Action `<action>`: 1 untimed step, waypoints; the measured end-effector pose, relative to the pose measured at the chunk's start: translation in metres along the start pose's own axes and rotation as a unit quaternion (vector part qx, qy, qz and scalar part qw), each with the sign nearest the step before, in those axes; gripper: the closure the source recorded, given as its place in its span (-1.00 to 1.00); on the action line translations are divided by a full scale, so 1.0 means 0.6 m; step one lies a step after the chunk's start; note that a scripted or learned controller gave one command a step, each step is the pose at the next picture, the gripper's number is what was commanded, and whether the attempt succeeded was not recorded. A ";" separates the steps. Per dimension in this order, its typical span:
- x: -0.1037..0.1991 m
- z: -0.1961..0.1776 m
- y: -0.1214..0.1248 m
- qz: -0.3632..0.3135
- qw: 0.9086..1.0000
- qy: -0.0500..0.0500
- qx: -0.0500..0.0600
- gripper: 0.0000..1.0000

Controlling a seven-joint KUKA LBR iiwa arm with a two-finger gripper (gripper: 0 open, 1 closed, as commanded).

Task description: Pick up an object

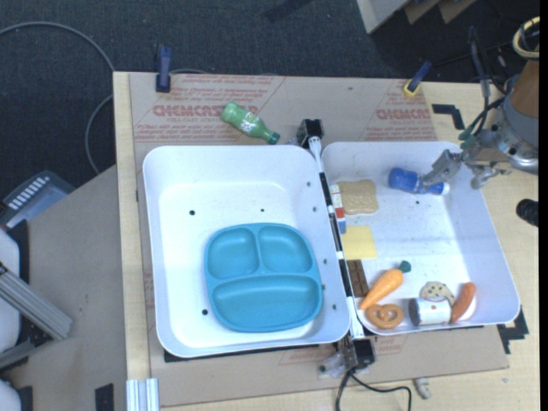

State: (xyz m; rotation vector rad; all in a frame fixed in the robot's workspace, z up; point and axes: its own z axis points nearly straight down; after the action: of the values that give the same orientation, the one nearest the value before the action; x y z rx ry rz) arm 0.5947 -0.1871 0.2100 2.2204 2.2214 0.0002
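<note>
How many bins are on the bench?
2. The left bin holds a blue divided plate. The right bin holds toy food, including a carrot near its front edge.

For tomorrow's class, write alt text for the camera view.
The gripper is at a blue object at the back of the right bin, which also holds toy food including a carrot. The left bin holds a blue tray.

A robotics lab: a plywood bench (257,92) clamped with cardboard sheets, two shallow white plastic bins (171,229) holding toy food, loose black cables (377,392), and dark grey carpet (103,15) around it.
</note>
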 end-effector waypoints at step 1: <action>0.043 0.101 0.120 -0.001 1.000 0.000 0.000 -1.00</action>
State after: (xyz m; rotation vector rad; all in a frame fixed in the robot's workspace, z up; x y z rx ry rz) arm 0.6665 -0.1614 0.1497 2.2190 2.2226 0.0008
